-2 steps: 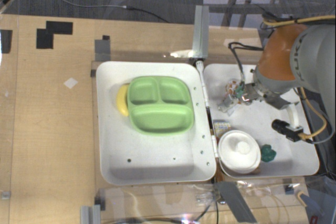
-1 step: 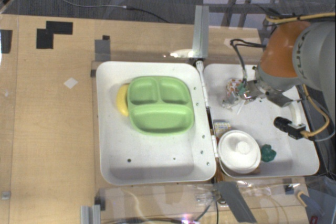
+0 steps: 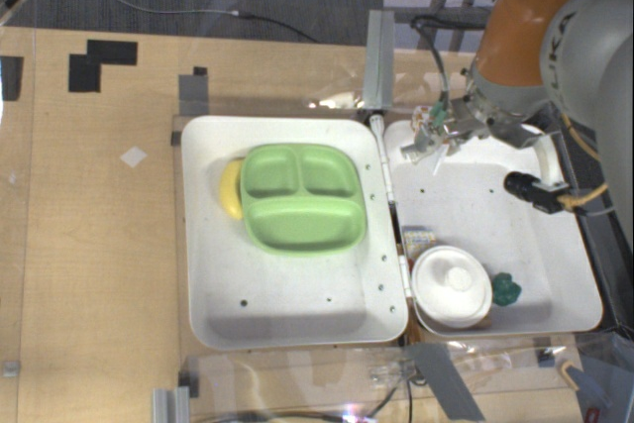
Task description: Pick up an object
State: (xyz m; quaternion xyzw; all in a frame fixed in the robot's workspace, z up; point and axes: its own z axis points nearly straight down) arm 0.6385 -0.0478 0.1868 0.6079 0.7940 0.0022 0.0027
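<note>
My gripper hangs over the far left corner of the right bin, below the orange wrist band. Nothing shows between its tips. Near the front of that bin stands a round white bowl, with a small teal object just to its right. A small flat printed packet lies by the bin's left wall, behind the bowl. In the left bin, a green divided plate rests partly on a yellow object that sticks out at its left side.
A metal post stands behind the gap between the two bins. The grey arm and a black cable fitting reach over the right bin's right side. Wooden bench surface spreads to the left.
</note>
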